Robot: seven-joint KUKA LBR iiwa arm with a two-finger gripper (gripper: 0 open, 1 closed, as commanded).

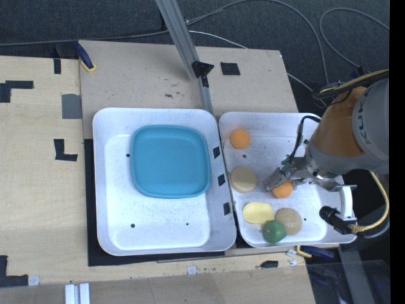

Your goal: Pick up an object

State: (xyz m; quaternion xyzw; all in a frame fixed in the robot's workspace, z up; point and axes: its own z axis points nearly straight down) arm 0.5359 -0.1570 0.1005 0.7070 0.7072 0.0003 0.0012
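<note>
The right bin [266, 122] holds several small objects: an orange ball [239, 138] near its back left, a beige round piece [243, 179] by its left wall, a yellow piece [256, 211], a green ball [274, 232] and a tan round piece [289, 219] at the front. A second small orange object [283, 189] lies mid-bin. My gripper [278, 182] reaches in from the right and sits right at this orange object, its tips low over the bin floor. The fingers seem to touch or straddle the object, but the hold is unclear.
The left bin [114, 227] carries a blue square plate [170, 161]. A grey metal pole [183, 37] slants down to the divider between the bins. Cables [329, 24] trail at the back right. The arm's body [348, 138] covers the right bin's right edge.
</note>
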